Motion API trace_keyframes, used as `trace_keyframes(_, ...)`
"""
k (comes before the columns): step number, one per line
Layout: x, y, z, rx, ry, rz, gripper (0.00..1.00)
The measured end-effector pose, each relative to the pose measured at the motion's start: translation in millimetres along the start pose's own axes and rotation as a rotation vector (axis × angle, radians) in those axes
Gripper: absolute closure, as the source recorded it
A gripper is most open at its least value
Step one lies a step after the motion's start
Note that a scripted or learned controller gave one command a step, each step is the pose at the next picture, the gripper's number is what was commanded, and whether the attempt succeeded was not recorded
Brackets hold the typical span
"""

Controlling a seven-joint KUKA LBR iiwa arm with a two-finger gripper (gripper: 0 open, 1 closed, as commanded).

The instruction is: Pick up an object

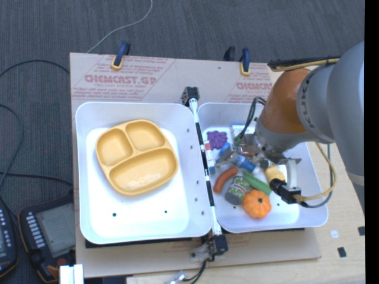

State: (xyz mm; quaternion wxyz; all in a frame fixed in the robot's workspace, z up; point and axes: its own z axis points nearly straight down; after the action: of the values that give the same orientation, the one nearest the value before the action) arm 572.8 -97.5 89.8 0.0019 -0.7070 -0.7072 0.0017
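Note:
The right bin (312,219) holds a heap of small toys: purple grapes (217,139), an orange sausage-like piece (224,179), a green can (238,189), a round orange fruit (257,205), a green vegetable (258,182), a blue piece (247,163) and a yellow piece (274,174). My gripper (235,151) is low in this bin, just right of the grapes and above the blue piece. The grey wrist and orange band (284,108) hide the bin's back right part. I see nothing clearly held.
The left bin (136,218) carries a yellow divided plate (137,155). A metal divider (201,158) runs between the bins. Clamps (244,61) sit on the board's far edge. A black cable (308,200) loops over the right bin's right side.

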Motion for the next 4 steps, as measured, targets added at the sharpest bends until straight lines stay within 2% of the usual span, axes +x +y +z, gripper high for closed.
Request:
trace_keyframes(1, 0, 0, -7, 0.003, 0.001, 0.000, 1.00)
trace_keyframes(2, 75, -29, -123, -0.007, 0.000, -0.002, 1.00)
trace_keyframes(3, 139, -83, -121, -0.003, 0.000, -0.002, 1.00)
trace_keyframes(4, 195, -90, -122, -0.004, 0.000, -0.002, 1.00)
